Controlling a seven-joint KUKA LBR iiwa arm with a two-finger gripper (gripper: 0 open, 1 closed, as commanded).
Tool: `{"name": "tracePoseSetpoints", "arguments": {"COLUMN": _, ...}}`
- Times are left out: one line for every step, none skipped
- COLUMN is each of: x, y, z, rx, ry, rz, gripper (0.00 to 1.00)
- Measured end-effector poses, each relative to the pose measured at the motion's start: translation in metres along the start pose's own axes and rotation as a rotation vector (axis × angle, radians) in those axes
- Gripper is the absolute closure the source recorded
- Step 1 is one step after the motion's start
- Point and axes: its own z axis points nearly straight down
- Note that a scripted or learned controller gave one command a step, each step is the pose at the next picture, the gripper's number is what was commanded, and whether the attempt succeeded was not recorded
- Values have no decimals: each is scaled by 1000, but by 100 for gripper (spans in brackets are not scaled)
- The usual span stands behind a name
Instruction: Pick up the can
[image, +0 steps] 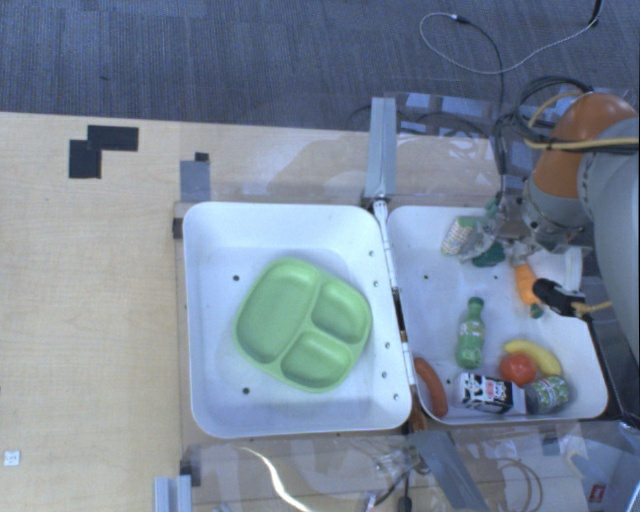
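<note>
**A:** So, where is the can sitting for you?

**B:** It is lying at about 11 o'clock in the right bin, tipped on its side near the rim. My pincer is hanging just at its 3 o'clock side, close by. I am not seeing the can inside it.

**A:** Is the pincer spread or pressed together?

**B:** I cannot tell. My own wrist is covering it from above, so I am not guessing.

**A:** Then how are you planning the grasp?

**B:** I am judging that I need to shift toward 9 o'clock until I am centred over the can's middle. I am also thinking of turning the wrist so the grip is crossing its round body, not its ends. A can lying down is likely to roll, so I am wanting to come straight down and close slowly.

**A:** Is anything crowding you?

**B:** A teal lump is lying just at the can's 4 o'clock, almost under me, and I am taking care not to catch that instead. The carrot is sitting farther off toward 4 o'clock. The bottle is lying well clear at 6 o'clock, so neither is worrying me. The bin wall at 12 o'clock is leaving little room, so I am favouring an approach from the open side.
</note>
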Motion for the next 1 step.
{"name": "tracePoseSetpoints", "arguments": {"x": 34, "y": -56, "z": -1, "rx": -10, "ry": 0, "rz": 95, "gripper": 0}}
